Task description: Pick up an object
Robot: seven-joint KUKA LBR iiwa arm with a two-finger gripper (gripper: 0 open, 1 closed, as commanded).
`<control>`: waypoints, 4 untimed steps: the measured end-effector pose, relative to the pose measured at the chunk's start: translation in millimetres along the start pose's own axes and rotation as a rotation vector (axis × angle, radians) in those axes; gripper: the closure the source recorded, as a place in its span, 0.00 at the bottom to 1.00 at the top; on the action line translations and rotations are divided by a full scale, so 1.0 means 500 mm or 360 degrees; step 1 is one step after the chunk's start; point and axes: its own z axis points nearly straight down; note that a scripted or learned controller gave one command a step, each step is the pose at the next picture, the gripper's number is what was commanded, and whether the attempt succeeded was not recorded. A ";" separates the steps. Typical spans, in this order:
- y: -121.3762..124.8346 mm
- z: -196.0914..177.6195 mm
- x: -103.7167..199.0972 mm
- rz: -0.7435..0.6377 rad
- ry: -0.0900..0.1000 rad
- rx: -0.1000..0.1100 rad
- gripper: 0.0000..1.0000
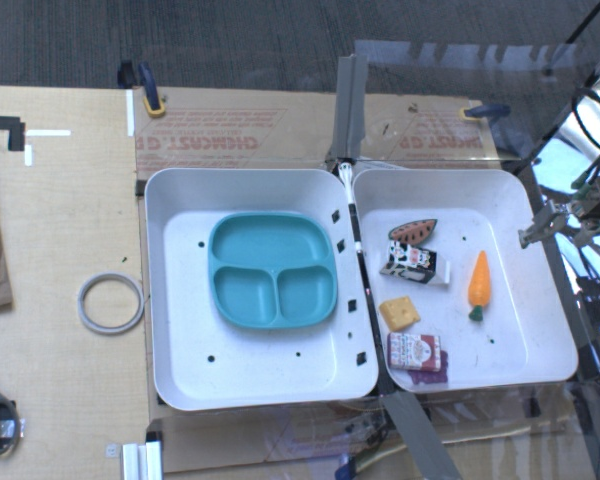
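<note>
Evidently we are before the reach: the tool (552, 220) waits at the right bin's (510, 353) right edge, its state unclear. Nearest lies the orange plastic carrot (479, 280); next we must descend squarely over it.

Two white bins (180, 368), one teal tray (273, 270), five small items (479, 280).
</note>
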 end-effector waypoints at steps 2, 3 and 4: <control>0.053 0.360 -0.003 -0.0220 0.0011 -0.0006 0.00; 0.022 0.175 0.050 -0.0319 0.0000 -0.0004 0.00; 0.118 0.148 0.027 0.0743 -0.0002 0.0000 0.00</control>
